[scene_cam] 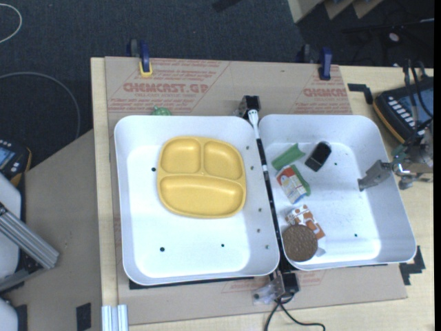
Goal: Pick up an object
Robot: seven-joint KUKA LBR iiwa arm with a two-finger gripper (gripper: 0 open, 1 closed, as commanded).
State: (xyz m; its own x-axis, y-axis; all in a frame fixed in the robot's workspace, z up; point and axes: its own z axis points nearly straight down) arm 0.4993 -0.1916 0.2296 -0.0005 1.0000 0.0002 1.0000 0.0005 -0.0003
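The right bin [386, 243] holds several small things. A green flat piece [287, 156] and a black block [318, 155] lie near its back. A small printed carton [293, 183] sits left of centre. An orange-and-white packet [304, 217] lies in front of it, touching a brown round disc [300, 243] at the front left corner. My gripper [377, 174] reaches over the bin's right wall, low above the bare right side, well apart from every object. Nothing shows in its grasp.
The left bin [138, 219] carries a yellow divided plate [202, 176] toward its back. A ridge where the two bins meet [265, 185] runs front to back. Blue clamps [144, 55] pin the board at the rear. Cables and a device [406, 109] sit at the right.
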